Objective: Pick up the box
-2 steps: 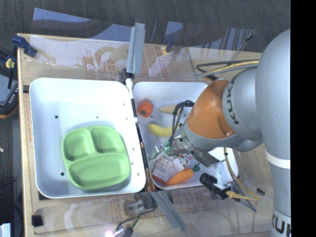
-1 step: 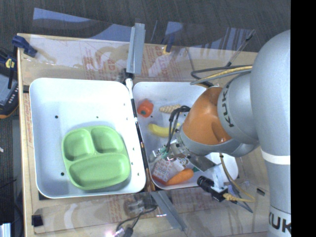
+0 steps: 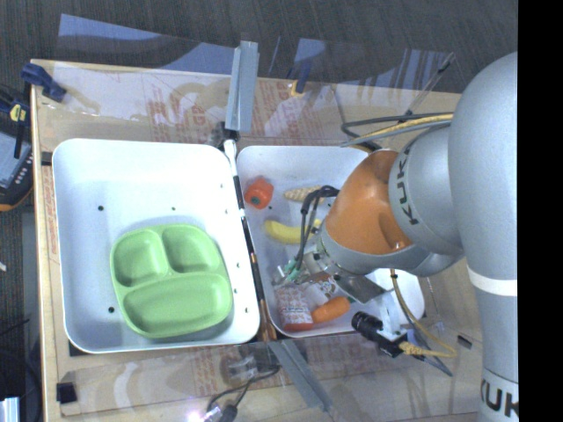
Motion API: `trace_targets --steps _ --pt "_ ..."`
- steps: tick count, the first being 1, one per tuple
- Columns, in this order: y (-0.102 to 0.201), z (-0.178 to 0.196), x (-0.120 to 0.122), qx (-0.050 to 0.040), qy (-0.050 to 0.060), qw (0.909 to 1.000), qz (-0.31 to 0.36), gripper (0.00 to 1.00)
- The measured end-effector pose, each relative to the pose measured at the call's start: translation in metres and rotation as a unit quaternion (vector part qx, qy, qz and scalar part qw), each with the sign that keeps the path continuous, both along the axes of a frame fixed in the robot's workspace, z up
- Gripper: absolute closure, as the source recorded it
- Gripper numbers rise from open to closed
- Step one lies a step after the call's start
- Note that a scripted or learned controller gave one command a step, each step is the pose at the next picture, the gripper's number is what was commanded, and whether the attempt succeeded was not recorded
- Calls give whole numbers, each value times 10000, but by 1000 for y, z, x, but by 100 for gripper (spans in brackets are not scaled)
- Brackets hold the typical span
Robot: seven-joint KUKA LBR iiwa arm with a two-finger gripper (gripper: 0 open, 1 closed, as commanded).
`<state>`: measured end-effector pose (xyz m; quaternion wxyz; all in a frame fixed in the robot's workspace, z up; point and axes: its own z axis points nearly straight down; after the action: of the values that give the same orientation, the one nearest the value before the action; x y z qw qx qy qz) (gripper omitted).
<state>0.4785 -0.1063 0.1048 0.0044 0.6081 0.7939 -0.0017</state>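
1. The grey arm [image 3: 457,192] with its orange band [image 3: 365,218] reached in from the right and hung low over the right bin [image 3: 264,161].
2. The gripper [image 3: 303,275] was down among the things near the bin's front, but the wrist hid its tips, so I cannot tell how it was set or if it had hold of anything.
3. The box [image 3: 295,310], a small packet with red print, lay flat near the bin's front edge, just below the gripper.
4. A carrot [image 3: 332,309] lay touching the box on its right side.
5. A banana [image 3: 283,232] and an orange-red piece [image 3: 258,192] lay farther back in the same bin.
6. In the left bin [image 3: 79,174], a green tray [image 3: 171,280] with three sections lay flat.
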Motion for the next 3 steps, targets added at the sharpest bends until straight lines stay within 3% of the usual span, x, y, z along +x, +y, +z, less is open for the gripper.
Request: trace_targets --steps 1,2,3 --pt "-4 1 0 -36 -13 10000 -25 0" --pt "-2 10 0 -14 5 10000 4 100" --pt "-3 10 0 -21 5 10000 1 0"
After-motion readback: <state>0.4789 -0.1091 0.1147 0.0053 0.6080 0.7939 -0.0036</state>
